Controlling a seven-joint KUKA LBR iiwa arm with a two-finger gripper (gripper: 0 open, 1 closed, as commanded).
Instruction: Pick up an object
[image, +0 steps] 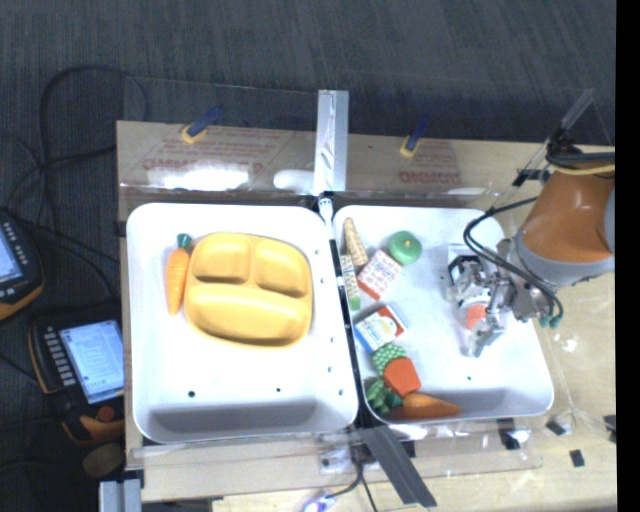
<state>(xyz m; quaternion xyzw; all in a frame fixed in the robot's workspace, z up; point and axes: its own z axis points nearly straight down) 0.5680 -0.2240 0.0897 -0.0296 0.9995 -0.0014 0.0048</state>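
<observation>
My gripper (478, 322) hangs low over the right part of the right bin (520, 395), pointing down and to the left. A small red-orange object (474, 315) shows between its metal fingers, and the fingers are shut on it. The other objects lie along that bin's left side: a corn cob (352, 240), a green apple (405, 246), a red and white box (378, 275), a blue and red packet (380, 325), a green broccoli (388, 356), a red block (402, 376) and a carrot (430, 406).
The left bin (150, 400) holds a yellow divided tray (248, 288) and a carrot (177, 278) at its left. The wall between the bins (342, 330) runs close to the pile. Cables loop around the wrist (565, 225).
</observation>
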